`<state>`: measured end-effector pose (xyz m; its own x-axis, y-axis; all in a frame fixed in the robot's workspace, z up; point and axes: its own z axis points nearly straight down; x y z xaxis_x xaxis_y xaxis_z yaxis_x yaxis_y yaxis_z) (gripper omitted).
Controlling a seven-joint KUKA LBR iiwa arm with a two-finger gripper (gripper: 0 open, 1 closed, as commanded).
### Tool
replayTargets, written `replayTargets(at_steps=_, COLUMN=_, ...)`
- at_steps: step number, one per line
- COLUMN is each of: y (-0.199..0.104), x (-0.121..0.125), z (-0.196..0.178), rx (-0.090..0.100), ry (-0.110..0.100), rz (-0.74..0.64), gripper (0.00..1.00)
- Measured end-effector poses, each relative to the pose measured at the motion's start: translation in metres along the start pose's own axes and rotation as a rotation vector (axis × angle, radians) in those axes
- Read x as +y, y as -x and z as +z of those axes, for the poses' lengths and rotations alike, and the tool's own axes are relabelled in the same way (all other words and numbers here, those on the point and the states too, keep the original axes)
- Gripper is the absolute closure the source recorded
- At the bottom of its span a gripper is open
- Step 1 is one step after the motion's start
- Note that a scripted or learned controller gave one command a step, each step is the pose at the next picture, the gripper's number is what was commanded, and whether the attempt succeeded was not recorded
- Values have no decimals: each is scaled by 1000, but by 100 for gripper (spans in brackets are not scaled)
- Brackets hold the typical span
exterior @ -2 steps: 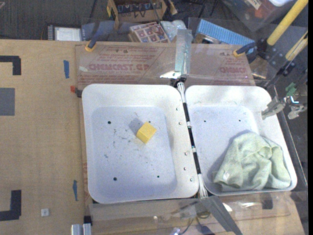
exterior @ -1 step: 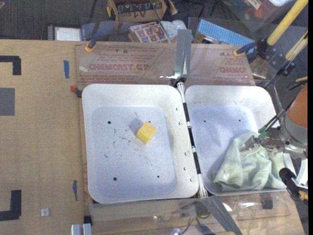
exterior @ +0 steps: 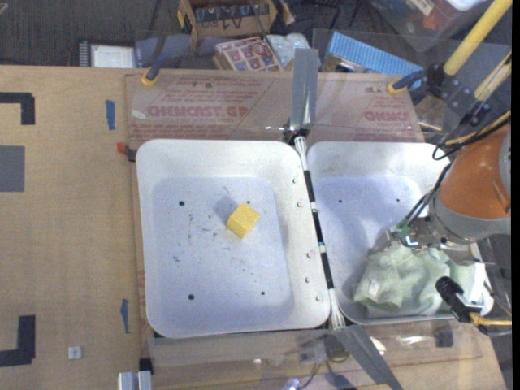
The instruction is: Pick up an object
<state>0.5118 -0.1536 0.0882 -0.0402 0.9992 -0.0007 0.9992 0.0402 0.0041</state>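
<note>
Since arm [exterior: 479, 189] hangs low over right bin [exterior: 357, 165], target looks like pale green cloth [exterior: 398, 279] bunched in near corner. Gripper [exterior: 422, 238] sits at cloth's top edge, just about touching; how it's set, can't tell from here. Yellow block [exterior: 243, 219] alone mid left bin [exterior: 162, 218], well apart. My guess for clean grab: go straight down on thick fold, not thin edge, stay off bin wall, lift slow so cloth doesn't slip.

I count two white bins: left bin [exterior: 154, 218], right bin [exterior: 357, 177]. One yellow block [exterior: 243, 219]. One pale green cloth [exterior: 398, 281].
</note>
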Motion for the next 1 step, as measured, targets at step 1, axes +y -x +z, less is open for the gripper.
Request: replayTargets(at_steps=1, y=14, x=31, z=0, rx=-3, ry=5, rz=-498, gripper=0)
